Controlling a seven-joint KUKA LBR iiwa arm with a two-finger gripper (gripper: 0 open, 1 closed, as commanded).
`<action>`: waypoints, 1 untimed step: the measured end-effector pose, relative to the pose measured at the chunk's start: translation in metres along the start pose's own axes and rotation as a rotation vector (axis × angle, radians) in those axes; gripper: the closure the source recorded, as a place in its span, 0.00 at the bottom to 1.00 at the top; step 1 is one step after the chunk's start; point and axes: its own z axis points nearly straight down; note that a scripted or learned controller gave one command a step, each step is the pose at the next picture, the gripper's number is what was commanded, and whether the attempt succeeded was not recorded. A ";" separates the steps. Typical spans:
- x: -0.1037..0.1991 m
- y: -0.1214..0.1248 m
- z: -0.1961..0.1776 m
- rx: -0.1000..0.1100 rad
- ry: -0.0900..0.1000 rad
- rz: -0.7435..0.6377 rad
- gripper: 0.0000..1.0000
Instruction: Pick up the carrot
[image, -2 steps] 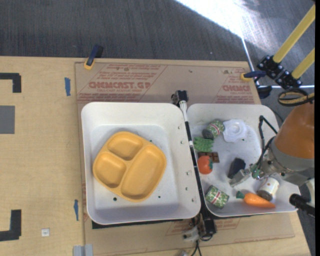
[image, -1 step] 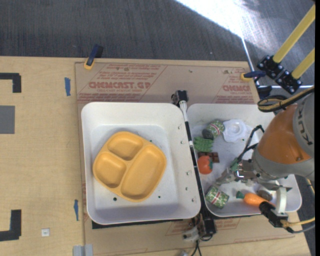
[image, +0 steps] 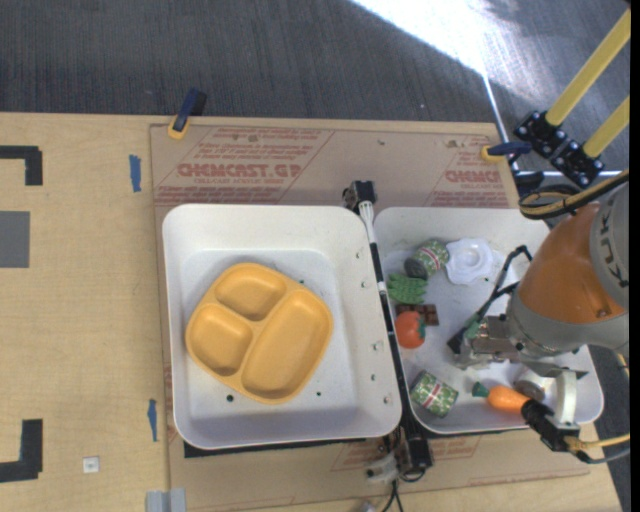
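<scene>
The carrot (image: 507, 400), orange with a small green tip on its left end, lies near the front edge of the right bin (image: 455, 420). My gripper (image: 497, 362) hangs over the right bin just behind and above the carrot, under the grey wrist with its orange band (image: 562, 285). The wrist body hides the space under the gripper, so I cannot see whether it touches the carrot.
In the right bin lie a green-and-white can (image: 432, 393), a red tomato (image: 409, 329), a green leafy piece (image: 406, 290), a second can (image: 432, 256) and a white lid (image: 468, 260). The left bin (image: 190, 240) holds a yellow divided plate (image: 260, 330).
</scene>
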 end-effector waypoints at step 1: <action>0.078 -0.008 -0.089 0.001 -0.002 0.317 1.00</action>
